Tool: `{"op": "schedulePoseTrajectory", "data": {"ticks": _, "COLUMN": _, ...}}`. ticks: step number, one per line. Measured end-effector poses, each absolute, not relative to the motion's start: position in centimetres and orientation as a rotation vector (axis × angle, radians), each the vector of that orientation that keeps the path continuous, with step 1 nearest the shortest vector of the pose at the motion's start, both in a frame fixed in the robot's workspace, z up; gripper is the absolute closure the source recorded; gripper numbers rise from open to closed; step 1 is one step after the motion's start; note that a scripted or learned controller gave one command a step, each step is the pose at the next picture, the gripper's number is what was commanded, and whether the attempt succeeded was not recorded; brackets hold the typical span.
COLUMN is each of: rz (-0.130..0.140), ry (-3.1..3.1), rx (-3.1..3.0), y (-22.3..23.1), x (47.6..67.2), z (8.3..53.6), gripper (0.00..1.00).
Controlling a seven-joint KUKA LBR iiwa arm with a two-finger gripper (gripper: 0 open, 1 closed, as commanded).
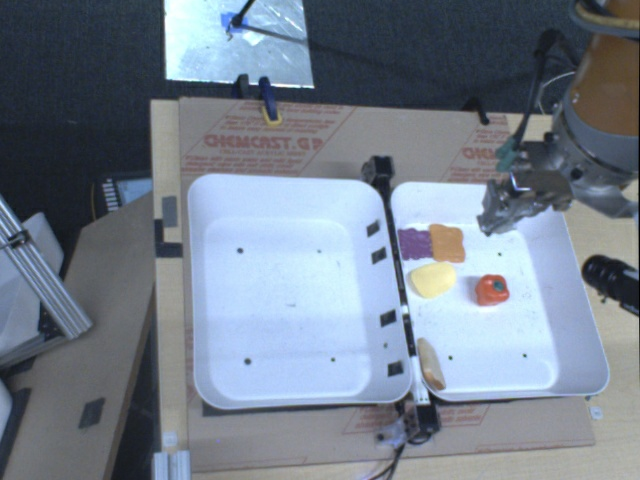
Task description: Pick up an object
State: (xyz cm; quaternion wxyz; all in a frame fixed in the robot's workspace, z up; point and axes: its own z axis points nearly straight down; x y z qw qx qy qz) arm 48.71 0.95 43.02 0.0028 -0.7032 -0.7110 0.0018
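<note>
The right bin [560, 268] holds a purple piece [414, 242], an orange piece [447, 242], a pale yellow lump [432, 280] and a red tomato-like toy [491, 289]. A tan oblong piece [431, 365] lies at the bin's near left corner. My gripper [495, 218] hangs over the back of the right bin, to the right of the orange piece and above the red toy. Nothing shows between its fingers.
The left bin [200, 268] stands beside the right one, with a black divider strip [392, 268] between them. A foil sheet [238, 28] lies at the back. A metal rail [40, 278] stands at the left of the bench.
</note>
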Motion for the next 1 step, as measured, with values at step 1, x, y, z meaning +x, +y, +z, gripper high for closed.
{"op": "schedulePoseTrajectory", "data": {"ticks": 1, "rz": 0.005, "ry": -2.231, "rx": -2.205, "y": 8.64, "x": 50.24, "z": 35.24, "gripper": 1.00}}
